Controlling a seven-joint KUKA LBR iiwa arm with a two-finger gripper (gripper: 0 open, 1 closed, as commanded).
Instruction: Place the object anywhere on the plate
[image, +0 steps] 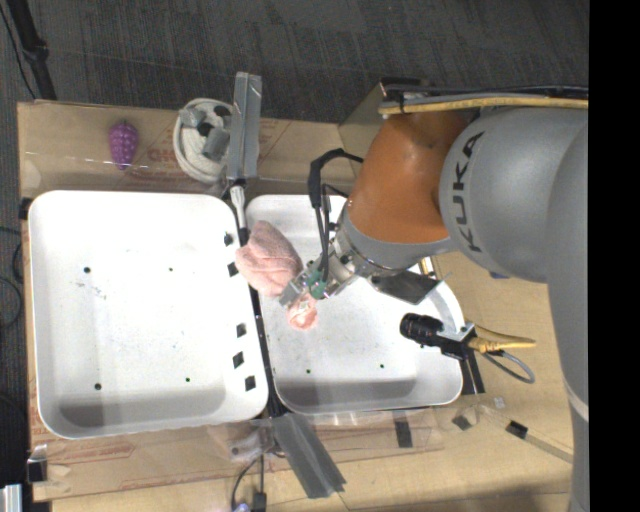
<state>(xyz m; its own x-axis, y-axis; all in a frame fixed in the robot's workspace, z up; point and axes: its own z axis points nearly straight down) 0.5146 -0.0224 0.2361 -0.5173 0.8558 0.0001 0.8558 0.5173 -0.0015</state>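
Camera view: KUKA arm (470, 190) comes in from the right, over the right-hand bin (350, 385). Gripper (303, 295) sits low in the bin's left part, near the divider between the two bins. Just under the tip there's a small pinkish-red object (303, 316), prob. the piece to be moved. It looks pinched at the fingertips, but the res. is too coarse to be sure, so whether the claw is closed on it or just hovering right on top: cannot tell.

Just up-left of the gripper lies a pale pink round thing (268, 258), soft-looking, maybe a plush item or a plate-like dish seen at a slant; can't say which. It touches or nearly touches the bin's left wall. If that's the plate, the red object is just beside it, not on it.

Left-hand bin (130, 400) holds nothing I can make out except small dark marks on the floor. Outside the bins, on the bench at top left: a purple object (123, 143) and a white roll-like thing (203, 140), well apart from the action.

Progress, my judgement: approach/grasp stage at best. Object is w/ or under the gripper, placement not yet done. Left to do: confirm grip, lift, carry over to the plate, release.
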